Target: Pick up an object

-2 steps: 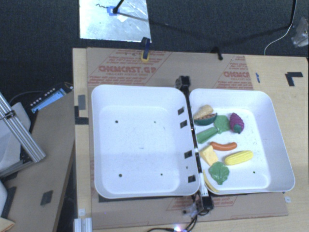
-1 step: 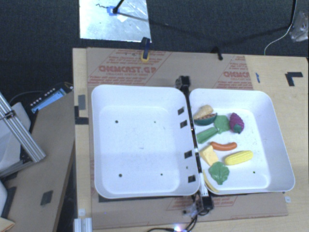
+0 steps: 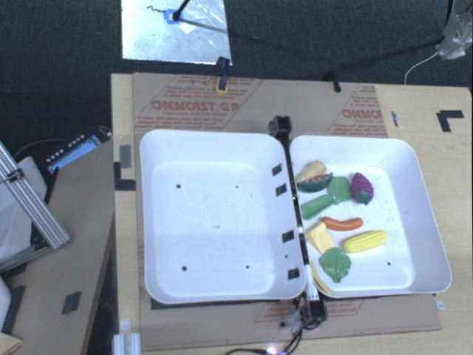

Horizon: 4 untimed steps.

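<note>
Toy corn cob (image 3: 365, 240) lies in the right bin (image 3: 421, 198) among a purple toy (image 3: 361, 187) and orange chilli (image 3: 342, 223); the gripper's state cannot be told.

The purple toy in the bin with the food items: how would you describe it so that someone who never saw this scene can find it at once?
Look at the right bin, the one of the two white bins that holds the toy foods. The purple toy lies at the far right of the cluster, just right of a green vegetable and above the yellow corn. It is the only purple piece there.
</note>
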Available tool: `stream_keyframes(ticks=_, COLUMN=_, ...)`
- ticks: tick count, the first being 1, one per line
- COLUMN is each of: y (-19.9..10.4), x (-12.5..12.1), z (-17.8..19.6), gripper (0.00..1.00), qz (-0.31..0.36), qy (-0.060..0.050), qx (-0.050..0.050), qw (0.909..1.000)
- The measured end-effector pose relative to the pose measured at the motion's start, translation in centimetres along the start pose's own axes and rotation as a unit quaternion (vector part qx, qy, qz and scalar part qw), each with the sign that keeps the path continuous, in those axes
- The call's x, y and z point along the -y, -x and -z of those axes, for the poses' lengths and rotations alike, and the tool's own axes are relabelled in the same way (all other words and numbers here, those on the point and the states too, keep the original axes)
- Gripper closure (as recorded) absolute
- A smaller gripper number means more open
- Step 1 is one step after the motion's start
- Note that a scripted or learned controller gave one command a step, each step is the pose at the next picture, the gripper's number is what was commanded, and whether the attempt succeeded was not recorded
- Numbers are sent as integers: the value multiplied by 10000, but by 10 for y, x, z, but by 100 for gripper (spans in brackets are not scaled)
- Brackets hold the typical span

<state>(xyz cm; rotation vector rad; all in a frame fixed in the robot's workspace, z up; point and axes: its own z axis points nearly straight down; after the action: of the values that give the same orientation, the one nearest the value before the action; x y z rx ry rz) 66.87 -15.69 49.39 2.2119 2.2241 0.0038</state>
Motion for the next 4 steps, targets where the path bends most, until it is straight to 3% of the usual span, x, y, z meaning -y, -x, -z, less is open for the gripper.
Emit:
stream_keyframes(ticks=3, y=-32, x=0, z=16, gripper=100, qz=-3, qy=-3, qx=-1, qw=10000)
stream_keyframes(ticks=4, y=-54, x=0, z=43, gripper=100, qz=1, qy=2, qx=-1, qw=10000)
